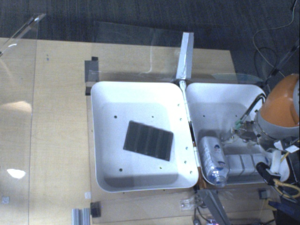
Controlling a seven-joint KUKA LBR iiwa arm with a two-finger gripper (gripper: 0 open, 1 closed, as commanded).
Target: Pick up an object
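You are looking down on a light wooden table [47, 149] that is carrying two shallow white bins side by side, with dark carpet showing beyond its far edge. The left bin [105, 102] is sitting near the middle of the table, and a dark ribbed rectangular pad [148, 140] is lying flat on its floor, turned slightly askew and well apart from every wall. The right bin [211, 97] is touching the left one along their shared edge, and a clear upright strip [185, 55] is standing at the far end of that seam. The arm [281, 108] is reaching in from the right, its orange band hanging over the right bin's right side, with cables trailing near it. A clear plastic bottle [212, 159] is lying on its side in the right bin, close to the wall shared with the left bin, its cap end pointing toward the near rim. Just beside it, toward the arm, a pale blocky item [241, 163] is resting on the bin floor; you cannot make out what it is. The gripper [241, 130] is hovering low over the right bin, near the bottle's far end, but whether the fingers are apart or together you cannot tell, because the wrist is hiding them.
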